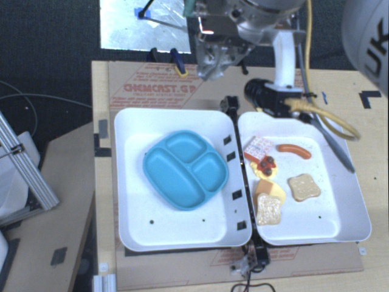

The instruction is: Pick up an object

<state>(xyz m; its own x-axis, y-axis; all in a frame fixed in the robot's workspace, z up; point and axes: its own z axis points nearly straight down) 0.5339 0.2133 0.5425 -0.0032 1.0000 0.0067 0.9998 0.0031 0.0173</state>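
Observation:
My gripper (211,64) hangs high over the bench's far edge, behind the two bins, with nothing seen in it. In the right bin (346,218) lie several toy foods: an orange sausage (294,151), a toast slice (303,187), a second bread slice (268,210), a yellow cheese wedge (271,190), a red and white packet (258,145), and a small red and black piece (265,163) on a yellow bit. A blue divided plate (184,170) fills the middle of the left bin (130,224).
A black divider with clips (238,163) runs between the bins. A reflective sheet (130,14) lies at the back left. Metal framing (21,169) stands at the left edge.

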